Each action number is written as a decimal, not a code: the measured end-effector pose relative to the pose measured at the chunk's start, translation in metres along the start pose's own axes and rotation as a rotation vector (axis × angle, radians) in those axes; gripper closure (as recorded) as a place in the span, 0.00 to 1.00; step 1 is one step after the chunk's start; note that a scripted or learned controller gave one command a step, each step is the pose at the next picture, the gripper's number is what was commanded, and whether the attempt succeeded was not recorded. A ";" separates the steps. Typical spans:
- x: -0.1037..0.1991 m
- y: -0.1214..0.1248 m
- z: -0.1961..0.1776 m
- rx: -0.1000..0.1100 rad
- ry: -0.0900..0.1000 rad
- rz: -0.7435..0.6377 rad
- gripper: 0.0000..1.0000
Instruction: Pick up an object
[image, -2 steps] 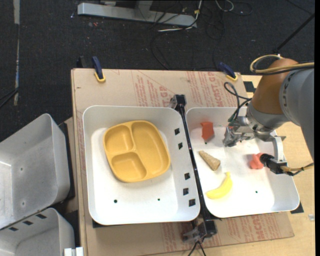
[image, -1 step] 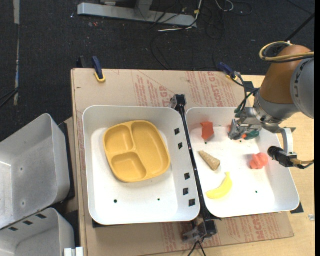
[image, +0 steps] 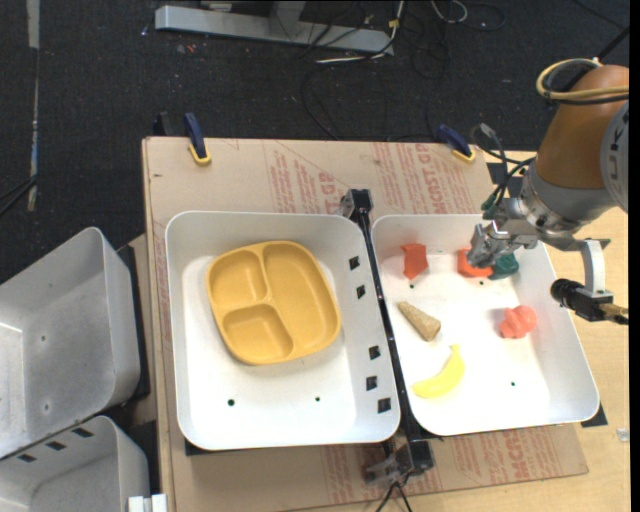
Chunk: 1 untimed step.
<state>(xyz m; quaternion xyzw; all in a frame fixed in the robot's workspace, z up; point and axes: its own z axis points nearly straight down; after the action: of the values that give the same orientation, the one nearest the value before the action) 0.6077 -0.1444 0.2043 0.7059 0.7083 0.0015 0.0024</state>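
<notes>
Grey arm with the orange band came in from the right, and its two-finger gripper (image: 487, 250) was down in the right white bin (image: 560, 395), near the bin's far edge. Couldn't tell whether it was released or clenched: too small and cluttered at the tip.

Directly under and touching the tip: a flat orange-red piece (image: 472, 267), with a small dark teal object (image: 506, 265) just beside it on the arm side. No clear view of either being gripped.

Left of the gripper, near: an upright red-orange block (image: 415, 260). Toward the camera and slightly left: a tan cone-shaped piece (image: 421, 321) lying on its side. Further toward the camera: a yellow plastic banana (image: 441, 377). Below the gripper, a bit to the arm side: a pink lumpy object (image: 518, 322). All apart from one another.

Well to the left, the left white bin (image: 195, 400) held a yellow three-compartment plastic plate (image: 272, 300).
</notes>
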 end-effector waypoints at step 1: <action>0.000 0.002 -0.037 0.000 0.000 0.000 1.00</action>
<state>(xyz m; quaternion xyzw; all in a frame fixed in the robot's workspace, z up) 0.6090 -0.1445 0.2416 0.7059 0.7083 0.0015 0.0027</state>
